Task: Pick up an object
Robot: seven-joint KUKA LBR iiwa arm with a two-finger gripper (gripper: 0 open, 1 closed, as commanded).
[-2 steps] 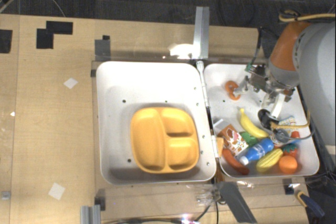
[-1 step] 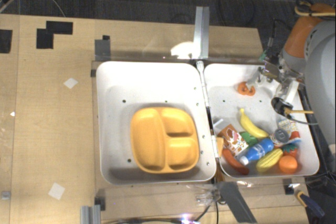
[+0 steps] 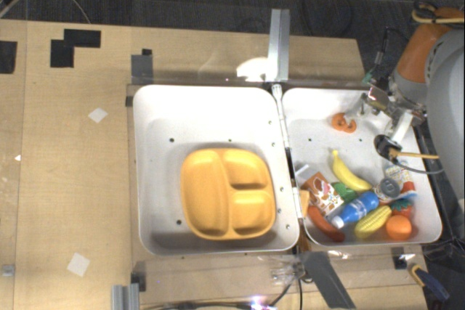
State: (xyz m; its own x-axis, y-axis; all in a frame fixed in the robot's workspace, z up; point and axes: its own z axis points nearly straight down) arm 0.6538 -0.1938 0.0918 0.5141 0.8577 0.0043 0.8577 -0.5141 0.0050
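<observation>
My gripper [image 3: 365,102] hangs over the far right corner of the right bin [image 3: 312,109], at the end of the grey arm with its orange band. A small orange ring-shaped piece [image 3: 344,123] lies just left of it and a little nearer, apart from it. Nothing shows in the gripper. Further forward lie a banana [image 3: 346,170], a printed snack box [image 3: 324,194], a blue bottle [image 3: 354,208], a yellow fruit [image 3: 372,220] and an orange [image 3: 398,226], packed together in the near right part of the bin.
The left bin [image 3: 156,120] holds a yellow divided plate [image 3: 227,192]. A metal post [image 3: 279,47] stands behind the seam between the bins. A green piece [image 3: 344,192] and a red piece [image 3: 322,222] sit among the pile.
</observation>
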